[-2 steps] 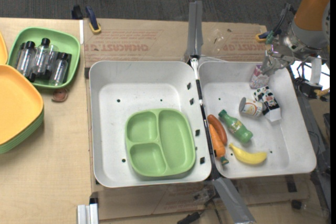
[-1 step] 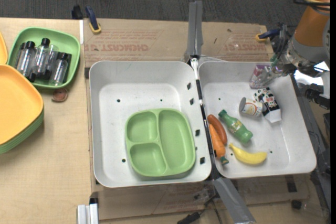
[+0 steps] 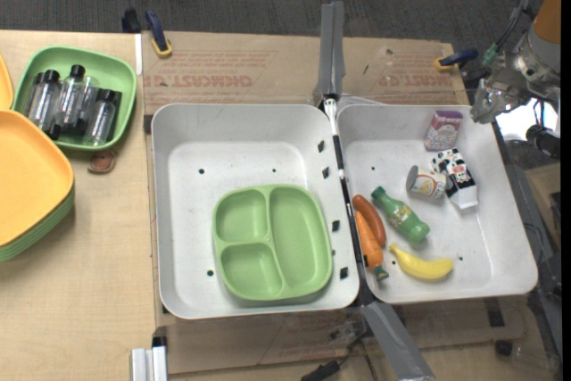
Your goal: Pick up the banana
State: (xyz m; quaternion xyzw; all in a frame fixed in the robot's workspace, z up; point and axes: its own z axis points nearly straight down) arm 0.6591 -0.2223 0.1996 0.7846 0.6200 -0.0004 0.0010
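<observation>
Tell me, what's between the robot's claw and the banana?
In the camera view, a black-and-white carton and a small cup lie between the gripper and the banana.

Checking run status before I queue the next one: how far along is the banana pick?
Done: nothing yet. The banana lies flat near the front edge of the right bin, beside the green bottle and the carrot.
In hand: nothing visibly. The tool sits at the bin's far right corner, well away from the banana.
Left: the approach, the grasp and the lift.
</observation>
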